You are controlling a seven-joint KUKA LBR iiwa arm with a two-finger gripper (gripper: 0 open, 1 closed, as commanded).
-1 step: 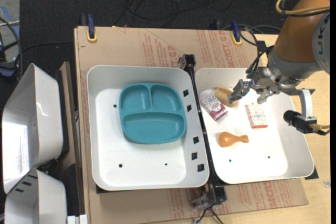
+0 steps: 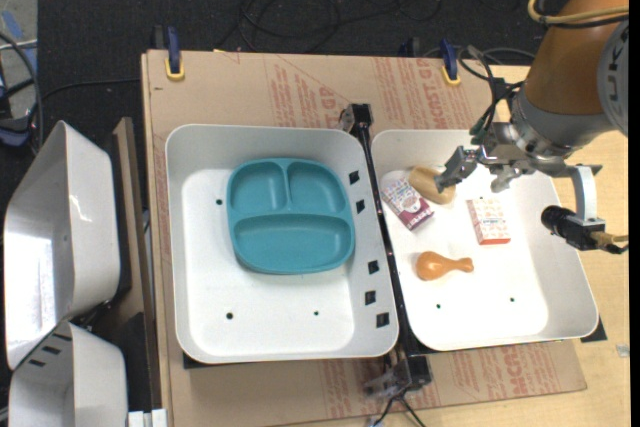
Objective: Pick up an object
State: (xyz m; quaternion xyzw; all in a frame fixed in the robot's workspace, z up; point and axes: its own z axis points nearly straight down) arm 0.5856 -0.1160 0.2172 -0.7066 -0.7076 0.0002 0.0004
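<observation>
White bins (image 2: 200,315): two; teal tray (image 2: 291,216): one

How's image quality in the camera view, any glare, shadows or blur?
Camera view: even overhead light, only soft shadows under the teal tray and along the bin rims; mild glare on the left bin's white floor; the gripper and small items in the right bin look slightly soft; dark floor above the bench is underexposed.

Teal divided plate (image 2: 291,216) in left bin (image 2: 190,245); gripper (image 2: 482,167) above right bin (image 2: 560,305), near tan object (image 2: 432,183).
</observation>
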